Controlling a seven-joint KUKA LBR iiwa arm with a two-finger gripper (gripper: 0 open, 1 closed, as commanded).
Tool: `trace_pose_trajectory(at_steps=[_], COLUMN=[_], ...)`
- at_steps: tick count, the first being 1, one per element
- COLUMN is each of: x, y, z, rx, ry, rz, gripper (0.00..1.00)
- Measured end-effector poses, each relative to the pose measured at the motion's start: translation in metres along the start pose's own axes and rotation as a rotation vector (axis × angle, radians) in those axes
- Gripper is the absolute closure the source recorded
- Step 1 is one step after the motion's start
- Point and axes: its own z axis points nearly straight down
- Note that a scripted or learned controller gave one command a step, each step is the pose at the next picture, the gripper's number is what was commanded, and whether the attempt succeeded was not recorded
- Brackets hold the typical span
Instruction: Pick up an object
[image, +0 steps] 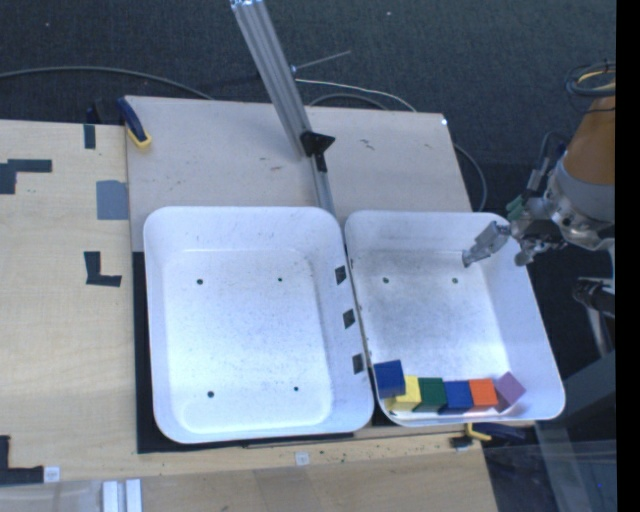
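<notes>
1. While the arm hangs over the far right corner of the right bin (520, 300), the gripper (503, 243) sits high above that bin's floor with its two fingers spread apart and nothing between them, so no pick has happened yet.

2. The stuff to grab is all piled at the opposite end of the right bin: a row of little blocks jammed along its near wall. There's a blue block (388, 377) stacked on a yellow block (406, 394), then a green block (431, 392), a second blue one (458, 396), an orange block (483, 393) and a purple block (510, 387) tucked in the near right corner.

3. Guessing they ended up there because the bin floor slopes up into the walls, so things slide and bunch against the rim.

4. That's the annoying part. The blocks touch each other and hug the wall, so there's barely any gap for a finger on the wall side or between neighbours. The raised blue one looks like the easiest target since its sides stand clear above the row.

5. Room-wise, the rest of the right bin is bare floor, so a straight run from the gripper down to the row looks open. The left bin (170, 330) beside it has only speckles on it.
</notes>
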Motion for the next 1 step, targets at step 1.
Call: trace_pose_trajectory(at_steps=[1], x=[0.0204], y=[-0.0097], z=[-0.0993], rx=[-0.010], ry=[-0.001], rz=[-0.002], gripper=[0.00])
